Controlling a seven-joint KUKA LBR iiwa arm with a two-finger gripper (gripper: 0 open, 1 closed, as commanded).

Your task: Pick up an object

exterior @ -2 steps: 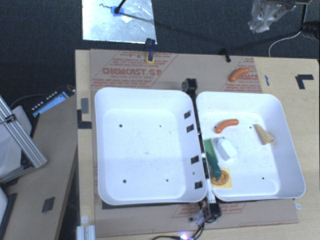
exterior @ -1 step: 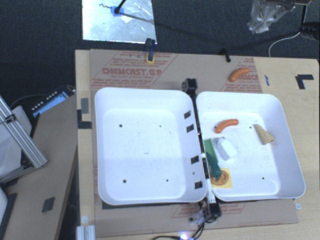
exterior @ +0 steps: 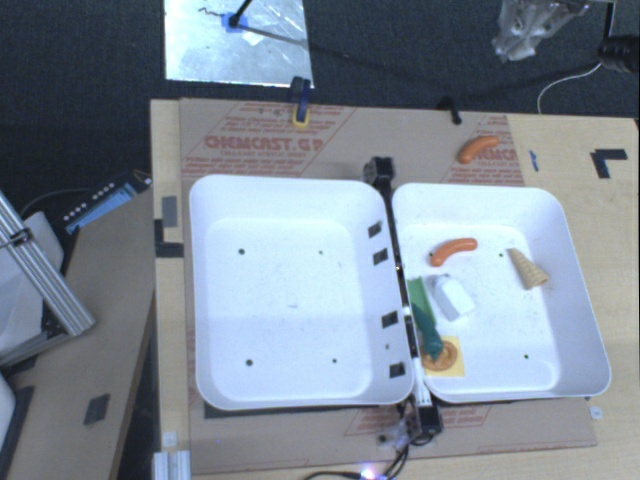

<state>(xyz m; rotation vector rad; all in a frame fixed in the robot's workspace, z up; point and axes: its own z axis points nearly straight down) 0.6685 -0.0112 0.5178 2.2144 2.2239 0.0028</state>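
Observation:
The right bin (exterior: 570,268) holds an orange sausage (exterior: 452,251), a tan cone (exterior: 527,268), a small white block (exterior: 452,298), a long green piece (exterior: 425,320) along its left wall and a yellow-orange disc (exterior: 443,356) at its front left. My gripper (exterior: 522,30) hangs high at the top right, beyond the back edge of the bench and well away from both bins. Nothing shows in it. It looks pale and blurred.
A second orange sausage (exterior: 478,148) lies on the cardboard behind the right bin. The left bin (exterior: 215,268) sits beside it, joined at a black hinge strip (exterior: 390,268). A yellow-blue clamp (exterior: 299,103) stands at the bench's back edge. Cables run across the dark floor.

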